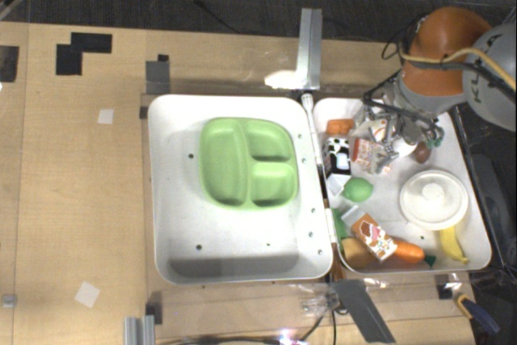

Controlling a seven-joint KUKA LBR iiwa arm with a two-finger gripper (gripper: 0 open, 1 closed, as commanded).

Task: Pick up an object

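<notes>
From the overhead camera, my gripper [386,135] hangs low over the back of the right bin [477,234], with clutter crowded under it — a small red-and-white packet [363,153] just below my tips, an orange piece [340,126] and a black-and-white item [338,155] to its left, a green ball [356,190] nearer the front. Whether my fingers are apart or together I cannot tell; the metalwork blurs into the packet. Nothing looks lifted yet. To do this well I would settle on one target — the packet seems closest — come straight down, and close squarely without nudging its neighbours. The white lidded cup [435,198], banana [452,245] and carrot [406,251] lie further off.
</notes>
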